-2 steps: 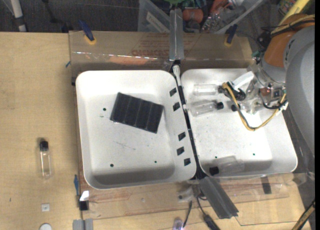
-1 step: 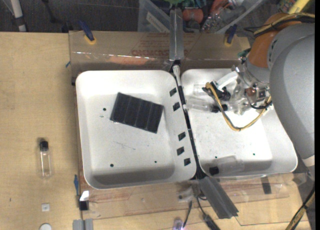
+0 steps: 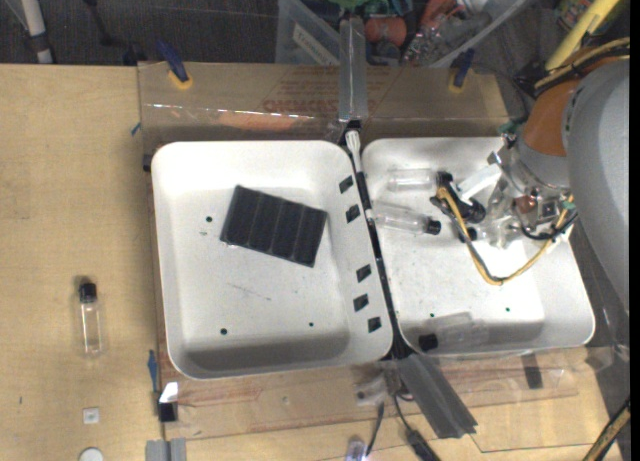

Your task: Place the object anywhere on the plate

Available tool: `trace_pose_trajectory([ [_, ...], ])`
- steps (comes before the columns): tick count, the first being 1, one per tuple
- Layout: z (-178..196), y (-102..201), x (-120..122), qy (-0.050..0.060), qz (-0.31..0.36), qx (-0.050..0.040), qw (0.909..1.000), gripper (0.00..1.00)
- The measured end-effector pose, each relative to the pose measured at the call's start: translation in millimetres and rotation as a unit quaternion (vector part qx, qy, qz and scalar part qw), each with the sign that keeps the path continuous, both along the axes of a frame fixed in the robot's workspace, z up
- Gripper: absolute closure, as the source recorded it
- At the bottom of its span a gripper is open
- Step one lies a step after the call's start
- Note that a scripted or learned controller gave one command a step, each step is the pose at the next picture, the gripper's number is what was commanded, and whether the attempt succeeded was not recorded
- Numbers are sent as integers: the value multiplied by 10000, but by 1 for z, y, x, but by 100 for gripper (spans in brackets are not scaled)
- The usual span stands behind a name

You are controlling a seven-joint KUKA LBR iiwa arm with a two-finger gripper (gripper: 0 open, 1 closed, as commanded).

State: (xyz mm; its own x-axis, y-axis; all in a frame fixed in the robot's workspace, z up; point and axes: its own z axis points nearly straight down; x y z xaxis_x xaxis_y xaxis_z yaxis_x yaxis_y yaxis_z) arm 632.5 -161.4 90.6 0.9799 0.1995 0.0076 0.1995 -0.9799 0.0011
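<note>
Two white bins side by side on the worktop (image 3: 70, 169). Dark ridged plate (image 3: 275, 226) lying flat in the left bin (image 3: 190, 349), a bit upper of centre and slightly skewed, nothing on it.

Over in the right bin (image 3: 560, 324): clear vial (image 3: 400, 219) on its side near the divider, black cap pointing right toward the arm (image 3: 600, 149). Second vial (image 3: 410, 182) just above it, also lying down (hard to make out, clear on white). Neither touching the plate, well apart from it.

Arm reaching in from the right, orange band (image 3: 548, 124) showing, jaws down low in the right bin just right of the capped vial. Can't tell whether open or shut, too much clutter there, and can't see anything held. Yellow cable (image 3: 505, 271) looping below.

Spare vial (image 3: 90, 317) standing out on the worktop, far left.
</note>
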Motion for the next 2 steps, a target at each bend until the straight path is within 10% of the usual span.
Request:
trace_pose_trajectory([
  [2,-1,-26,30,19,329,155,9993,100],
])
